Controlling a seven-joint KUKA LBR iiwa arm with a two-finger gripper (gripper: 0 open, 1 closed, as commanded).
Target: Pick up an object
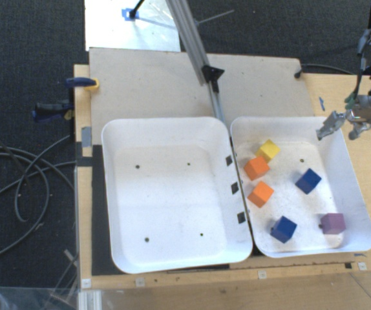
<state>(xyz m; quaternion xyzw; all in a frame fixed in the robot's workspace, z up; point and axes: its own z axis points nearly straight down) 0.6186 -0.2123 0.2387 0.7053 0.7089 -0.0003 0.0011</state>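
Blocks lie loose in the right bin (360,192): yellow (269,150), two orange (257,168), two blue (308,181), one purple (333,223). Pincer (340,126) hangs over the bin's upper right rim, carrying nothing, its opening unclear, probably poised to descend.

The arm is cut off by the frame's right edge beside the right bin (350,173); the gripper (342,126) there is blurred.
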